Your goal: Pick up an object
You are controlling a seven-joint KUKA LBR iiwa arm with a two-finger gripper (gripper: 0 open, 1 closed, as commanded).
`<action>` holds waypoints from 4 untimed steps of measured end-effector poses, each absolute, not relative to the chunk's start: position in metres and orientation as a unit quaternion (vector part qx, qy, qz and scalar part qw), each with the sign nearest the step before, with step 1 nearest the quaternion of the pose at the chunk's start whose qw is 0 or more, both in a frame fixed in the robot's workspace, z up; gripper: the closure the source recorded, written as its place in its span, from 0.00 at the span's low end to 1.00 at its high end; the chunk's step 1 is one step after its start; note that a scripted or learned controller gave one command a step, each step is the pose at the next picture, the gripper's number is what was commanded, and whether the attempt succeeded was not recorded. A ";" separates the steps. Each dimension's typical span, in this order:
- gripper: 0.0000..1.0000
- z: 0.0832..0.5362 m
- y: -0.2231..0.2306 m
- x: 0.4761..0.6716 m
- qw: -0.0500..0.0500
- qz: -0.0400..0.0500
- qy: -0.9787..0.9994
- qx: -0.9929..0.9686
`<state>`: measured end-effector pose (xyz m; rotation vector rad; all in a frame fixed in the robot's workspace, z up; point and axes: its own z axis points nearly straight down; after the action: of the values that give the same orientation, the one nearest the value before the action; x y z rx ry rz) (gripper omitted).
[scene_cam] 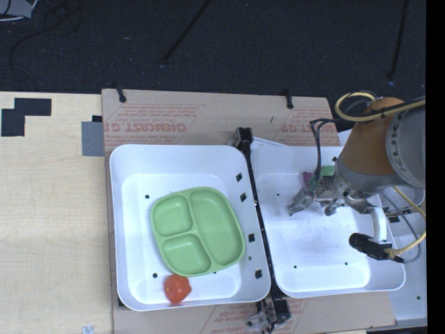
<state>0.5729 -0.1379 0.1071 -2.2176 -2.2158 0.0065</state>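
Note:
My gripper [311, 210] hangs over the right bin [320, 270], near its far middle. Its two fingers [295, 206] stand spread and open, with nothing between them. A small purple and green thing [312, 177] lies just behind the gripper, partly hidden by the wrist. In the left bin [132, 186] a green divided plate [198, 229] lies flat. A small red-orange object [177, 288] sits by that bin's front wall, just off the plate's near edge.
A black divider [254, 214] runs between the two bins. Cables and a black fitting [372, 247] trail over the right bin's right side. The bins rest on a cardboard sheet [208, 117] on the pale bench.

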 end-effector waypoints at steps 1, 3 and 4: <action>1.00 0.119 -0.139 0.573 0.003 0.002 -0.705 -0.709; 1.00 0.224 -0.144 0.575 -0.001 0.000 -0.707 -0.707; 1.00 0.219 -0.101 0.569 0.002 0.001 -0.708 -0.706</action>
<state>0.5688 -0.1013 0.2186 -2.2152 -2.2215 0.0022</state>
